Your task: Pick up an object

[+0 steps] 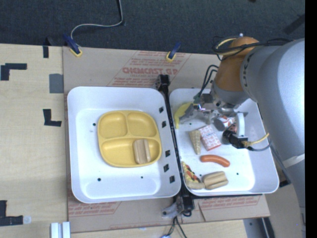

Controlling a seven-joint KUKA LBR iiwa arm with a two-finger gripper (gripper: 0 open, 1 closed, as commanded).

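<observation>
While gripper hovers over right white bin | we can't tell jaw state | we judge nothing lifted, pick pending.

Wooden bench — cardboard sheet, two white bins side by side

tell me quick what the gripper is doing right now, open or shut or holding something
Gripper: low in the right bin, beside the yellow banana; open or closed cannot be told.

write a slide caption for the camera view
Gripper low in the right bin near a hot dog; yellow plate in the left bin.
</observation>
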